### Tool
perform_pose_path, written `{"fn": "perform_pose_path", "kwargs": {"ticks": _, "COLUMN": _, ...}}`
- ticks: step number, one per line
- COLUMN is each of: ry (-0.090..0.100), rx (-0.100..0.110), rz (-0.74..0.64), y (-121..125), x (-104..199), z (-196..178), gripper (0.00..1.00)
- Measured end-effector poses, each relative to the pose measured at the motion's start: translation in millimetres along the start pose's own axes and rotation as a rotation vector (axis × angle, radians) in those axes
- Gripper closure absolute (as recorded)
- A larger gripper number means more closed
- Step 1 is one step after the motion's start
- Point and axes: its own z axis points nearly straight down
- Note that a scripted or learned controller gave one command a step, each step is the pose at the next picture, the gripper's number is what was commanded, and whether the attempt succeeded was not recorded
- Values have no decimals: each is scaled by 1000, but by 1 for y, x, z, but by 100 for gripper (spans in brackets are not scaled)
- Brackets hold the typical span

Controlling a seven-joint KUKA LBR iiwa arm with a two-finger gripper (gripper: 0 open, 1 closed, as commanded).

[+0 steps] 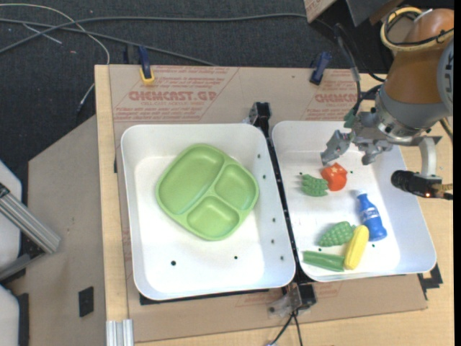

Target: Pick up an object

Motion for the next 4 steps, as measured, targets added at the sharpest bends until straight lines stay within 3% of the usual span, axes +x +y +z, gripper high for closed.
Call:
{"fn": "perform_pose_path", "kwargs": {"ticks": 1, "ry": -2, "rx": -14, "rz": -3, "y": 3, "x": 0, "z": -8, "gripper": 0}}
{"fn": "perform_pose_path", "kwargs": {"ticks": 3, "ry": -1, "rx": -10, "rz": -1, "y": 9, "x": -14, "z": 100, "gripper": 0}}
{"fn": "perform_pose_path", "kwargs": {"ticks": 4, "ry": -1, "rx": -17, "rz": -2, "y": 12, "x": -14, "z": 116, "gripper": 0}}
